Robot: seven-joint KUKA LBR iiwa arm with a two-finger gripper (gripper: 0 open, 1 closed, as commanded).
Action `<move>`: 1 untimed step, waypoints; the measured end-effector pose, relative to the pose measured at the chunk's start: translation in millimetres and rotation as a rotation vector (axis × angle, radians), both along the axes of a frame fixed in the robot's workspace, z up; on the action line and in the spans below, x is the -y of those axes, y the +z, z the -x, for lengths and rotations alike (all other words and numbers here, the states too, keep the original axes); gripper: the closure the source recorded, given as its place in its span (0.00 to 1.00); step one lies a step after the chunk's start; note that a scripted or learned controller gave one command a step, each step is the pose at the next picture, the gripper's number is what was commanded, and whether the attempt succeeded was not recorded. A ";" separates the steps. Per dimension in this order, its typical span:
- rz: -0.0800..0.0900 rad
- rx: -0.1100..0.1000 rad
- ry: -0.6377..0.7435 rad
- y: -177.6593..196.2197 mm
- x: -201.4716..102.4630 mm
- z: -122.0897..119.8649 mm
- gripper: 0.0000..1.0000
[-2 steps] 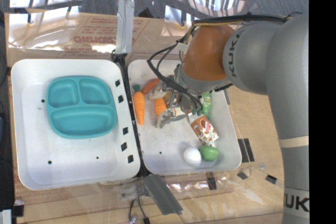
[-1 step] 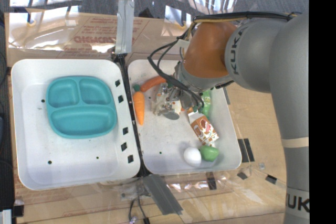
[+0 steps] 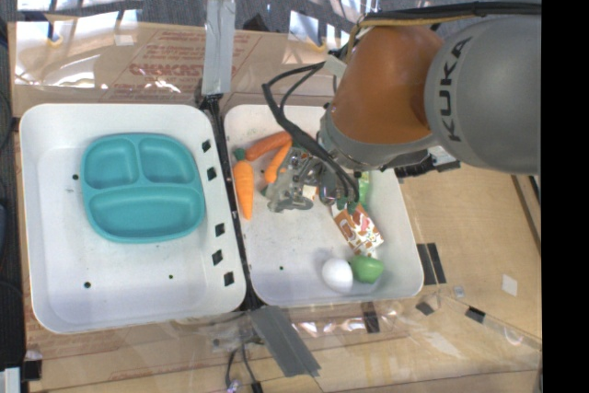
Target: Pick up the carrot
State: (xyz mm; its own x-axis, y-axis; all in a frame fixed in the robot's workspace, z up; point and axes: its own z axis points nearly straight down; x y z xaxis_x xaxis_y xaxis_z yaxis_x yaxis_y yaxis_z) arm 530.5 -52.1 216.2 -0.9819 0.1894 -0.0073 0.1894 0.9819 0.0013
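Observation:
Three carrots lie in the right bin [image 3: 285, 276] near its left wall: one [image 3: 244, 189] points along the wall, one [image 3: 267, 144] lies at the top, and one [image 3: 277, 161] slants beside the gripper. The gripper [image 3: 293, 189] hangs under the grey and orange arm [image 3: 396, 87], low in the bin just right of the carrots. Its metal fingers [image 3: 281, 198] are close to the slanted carrot, and I see nothing held between them.
A teal divided plate [image 3: 143, 186] sits in the left bin [image 3: 55, 290]. In the right bin there is a white egg [image 3: 337, 273], a green round fruit [image 3: 367, 269] and a printed packet [image 3: 359, 230]. Black cables [image 3: 285, 97] loop above the gripper.

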 end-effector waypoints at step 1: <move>-0.001 -0.011 0.059 -25.5 -16.4 54.6 1.00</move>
State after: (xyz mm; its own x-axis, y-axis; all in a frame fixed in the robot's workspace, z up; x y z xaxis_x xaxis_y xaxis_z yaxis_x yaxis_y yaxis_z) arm 476.0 -35.8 190.7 -0.9913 0.1313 0.0034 0.1313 0.9913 0.0002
